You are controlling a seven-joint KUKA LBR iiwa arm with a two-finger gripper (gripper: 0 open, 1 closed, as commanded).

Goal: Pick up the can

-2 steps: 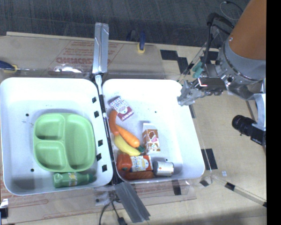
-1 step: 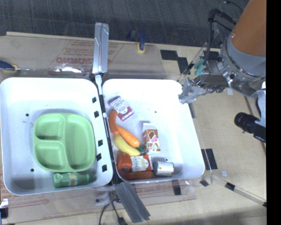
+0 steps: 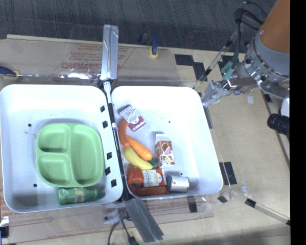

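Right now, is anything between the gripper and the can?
Nothing visible. The gripper hangs over the right bin's far right corner; the can lies on its side at the near wall, its top exposed, an orange bottle touching its left.

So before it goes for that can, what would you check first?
1. Can in view, in the right bin, near the front wall: ok.
2. Top of can unobstructed: ok.
3. Room around can: not ok, a red bottle touches its left side.
4. Can upright: not ok, it looks to lie on its side.
5. Gripper above can: not ok, it sits over the bin's far right corner.
6. Fingers ready: cannot tell.
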